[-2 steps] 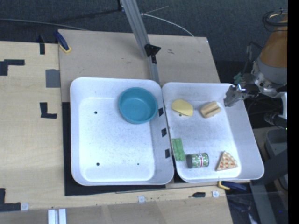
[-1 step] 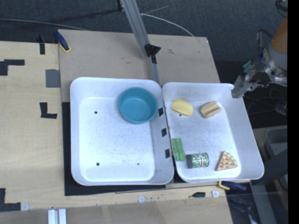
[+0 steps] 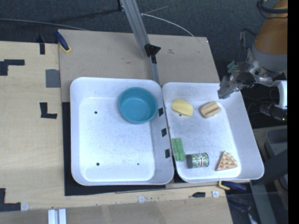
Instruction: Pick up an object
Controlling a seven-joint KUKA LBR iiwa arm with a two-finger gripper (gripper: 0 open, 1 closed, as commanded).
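At the near rim of the right bin [image 3: 247,171], toward 5 o'clock, lie a flat pizza slice [image 3: 226,161] and, just at its 9 o'clock, a small can [image 3: 198,160] on its side with a red and green label; a thin green strip [image 3: 178,149] sits beside the can against the wall the bins share. The middle of this bin's speckled white floor is open. Farther in, toward 12 o'clock, rest a smooth yellow lemon [image 3: 182,108] and a tan bun [image 3: 210,109], near each other but apart. The gripper [image 3: 226,88] hangs at the bin's far right edge, at about 2 o'clock from the bun, not touching it; whether it is spread or closed I cannot tell. The left bin [image 3: 88,169] has wide open floor, with a round blue bowl [image 3: 137,105] at its far right corner, upright.
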